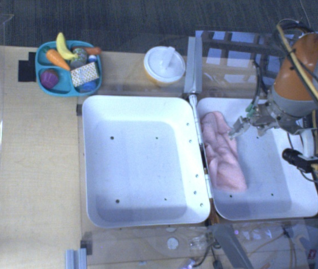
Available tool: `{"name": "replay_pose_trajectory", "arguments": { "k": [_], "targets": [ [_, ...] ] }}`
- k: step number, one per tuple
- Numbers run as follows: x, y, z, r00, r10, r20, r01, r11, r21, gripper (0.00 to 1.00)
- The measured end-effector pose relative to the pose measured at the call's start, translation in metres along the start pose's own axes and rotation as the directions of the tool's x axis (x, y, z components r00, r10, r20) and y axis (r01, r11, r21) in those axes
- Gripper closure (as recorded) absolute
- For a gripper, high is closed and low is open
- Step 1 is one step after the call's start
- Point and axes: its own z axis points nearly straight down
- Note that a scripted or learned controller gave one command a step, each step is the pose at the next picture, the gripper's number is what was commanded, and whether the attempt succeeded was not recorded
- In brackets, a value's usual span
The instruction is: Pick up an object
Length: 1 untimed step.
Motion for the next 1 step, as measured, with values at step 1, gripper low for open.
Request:
{"name": "replay_pose_trajectory", "arguments": {
  "k": [1],
  "targets": [
    [-0.0007, 0.0074, 0.0713, 0.997, -0.081, 0.004, 0.081, 0.997, -0.016, 0.0]
  ]
}}
